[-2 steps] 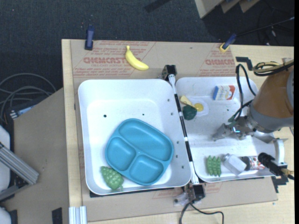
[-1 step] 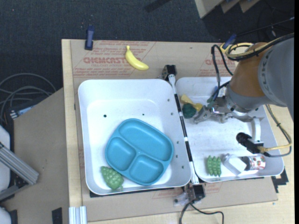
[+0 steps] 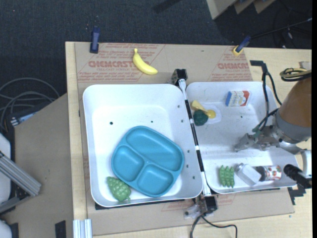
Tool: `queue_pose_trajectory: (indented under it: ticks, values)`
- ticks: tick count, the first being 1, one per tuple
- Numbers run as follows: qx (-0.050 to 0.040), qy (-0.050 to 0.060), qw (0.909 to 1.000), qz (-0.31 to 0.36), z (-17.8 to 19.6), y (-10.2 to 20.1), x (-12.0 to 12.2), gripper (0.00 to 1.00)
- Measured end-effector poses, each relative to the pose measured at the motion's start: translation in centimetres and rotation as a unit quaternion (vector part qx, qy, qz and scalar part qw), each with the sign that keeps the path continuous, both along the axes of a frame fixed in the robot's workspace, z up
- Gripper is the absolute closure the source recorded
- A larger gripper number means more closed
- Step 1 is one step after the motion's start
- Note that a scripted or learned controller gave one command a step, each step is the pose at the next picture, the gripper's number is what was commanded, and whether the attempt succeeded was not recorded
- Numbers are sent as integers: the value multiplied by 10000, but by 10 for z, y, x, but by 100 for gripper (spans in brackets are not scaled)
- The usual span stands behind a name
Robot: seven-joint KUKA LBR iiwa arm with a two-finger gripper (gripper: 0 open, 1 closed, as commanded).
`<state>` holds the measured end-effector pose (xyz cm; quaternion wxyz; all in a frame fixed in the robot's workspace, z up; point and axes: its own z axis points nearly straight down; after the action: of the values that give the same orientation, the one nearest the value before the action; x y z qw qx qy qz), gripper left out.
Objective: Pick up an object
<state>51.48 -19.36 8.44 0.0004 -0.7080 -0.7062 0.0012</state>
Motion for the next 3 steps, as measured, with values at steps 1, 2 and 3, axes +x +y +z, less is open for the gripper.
queue_pose_trajectory:
  ticks: [1,2,3]
  values:
    - [0,-36,10000,21,171,42,26,0]
    - [15,18,10000,16,13,34,94,0]
    - [6,6,10000,11,1,60,151,0]
